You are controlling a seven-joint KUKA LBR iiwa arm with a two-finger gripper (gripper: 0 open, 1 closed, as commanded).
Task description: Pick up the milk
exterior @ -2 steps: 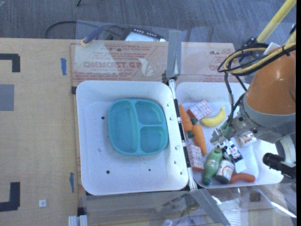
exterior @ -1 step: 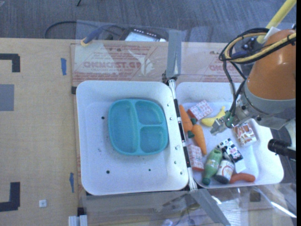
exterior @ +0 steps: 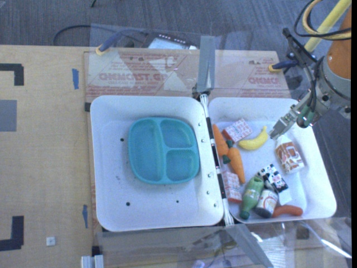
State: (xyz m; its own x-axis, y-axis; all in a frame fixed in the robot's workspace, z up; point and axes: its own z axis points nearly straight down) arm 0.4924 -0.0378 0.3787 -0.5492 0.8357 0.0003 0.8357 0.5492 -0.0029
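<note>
While the milk, that little cow-spotted black and white carton, sits tilted in the lower part of the right bin, I'm parked up near that bin's top right corner, well apart from it. It's wedged in a small pile: a green bottle leans against its left side, a small brownish jar sits just below it, and an orange carrot-looking thing lies just past that, near the front rim.

Just above the milk, between it and me, there's a brown and white box. My gripper hangs beside the right end of the yellow banana, close to it, but I honestly can't tell from this angle how my jaws stand or whether they touch anything. Nothing visible between them that I can make out.

Left of the banana sits a red and white packet. 2 orange carrots run along the left wall of this bin, and another red and white packet lies below them.

Over in the left bin there's 1 teal divided plate with 3 compartments, lying flat near the middle.
</note>
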